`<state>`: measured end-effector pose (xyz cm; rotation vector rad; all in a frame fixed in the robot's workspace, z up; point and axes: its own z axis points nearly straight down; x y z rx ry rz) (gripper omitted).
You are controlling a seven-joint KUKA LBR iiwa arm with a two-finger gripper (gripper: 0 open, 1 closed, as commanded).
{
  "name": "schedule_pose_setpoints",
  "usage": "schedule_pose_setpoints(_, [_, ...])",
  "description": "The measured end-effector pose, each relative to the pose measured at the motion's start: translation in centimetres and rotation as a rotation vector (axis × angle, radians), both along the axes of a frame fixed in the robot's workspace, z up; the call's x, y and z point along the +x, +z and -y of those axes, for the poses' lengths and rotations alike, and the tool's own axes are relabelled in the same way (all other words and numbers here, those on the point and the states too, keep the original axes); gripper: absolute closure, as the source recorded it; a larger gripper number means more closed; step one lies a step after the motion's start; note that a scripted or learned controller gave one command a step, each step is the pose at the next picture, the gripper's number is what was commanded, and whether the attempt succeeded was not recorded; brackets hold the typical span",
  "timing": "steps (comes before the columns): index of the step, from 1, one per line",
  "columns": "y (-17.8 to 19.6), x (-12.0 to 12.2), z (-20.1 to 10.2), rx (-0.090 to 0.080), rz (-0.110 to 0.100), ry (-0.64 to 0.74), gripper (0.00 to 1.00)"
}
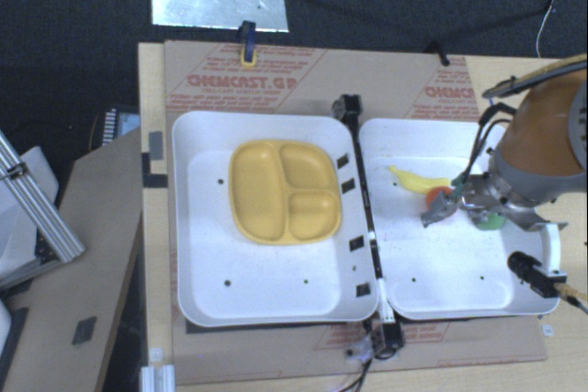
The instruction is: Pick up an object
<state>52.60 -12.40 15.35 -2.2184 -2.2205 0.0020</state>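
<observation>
Bench, as you see it from above:

Left bin: holds one yellow tray with three compartments, lying flat near the middle, apart from every wall.

Right bin: holds a yellow banana-shaped toy in its upper middle part, lying at a slant. At the toy's right end sits a small orange-red piece, touching or just beside it; you cannot tell which. A green piece shows just under the arm's wrist, partly hidden.

Arm: reaches in from your right, over the right bin, its orange band plain above the wrist.

Claw: low in the right bin, just beside the orange-red piece and below the banana toy's right end. A grey finger points left and down. How far the claw is open, you cannot tell, nor whether it has hold of anything.

Under both bins: a brown cardboard sheet with red printing.
</observation>
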Motion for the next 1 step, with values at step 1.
schedule_pose_setpoints(1, [-6.22,-0.17,-0.46,0.000,-0.001,-0.001,0.00])
